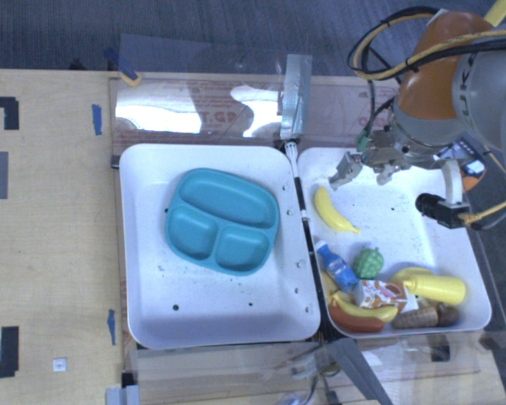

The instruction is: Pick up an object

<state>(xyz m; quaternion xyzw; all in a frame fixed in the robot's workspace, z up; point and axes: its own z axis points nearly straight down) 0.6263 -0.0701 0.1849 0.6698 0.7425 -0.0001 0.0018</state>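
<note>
Wooden tabletop point(51, 251) carries two bins; the banana point(333, 212) lies alone in the right bin point(481, 310), just below the released pincer point(364, 171). It looks light, smooth plastic (probably slippery): grip across its middle.

The grey arm with its orange band is reaching in from the right, wrist bent downward. Its two-finger metal gripper point(364, 172) is hanging with fingers spread apart, nothing showing between them.
</note>
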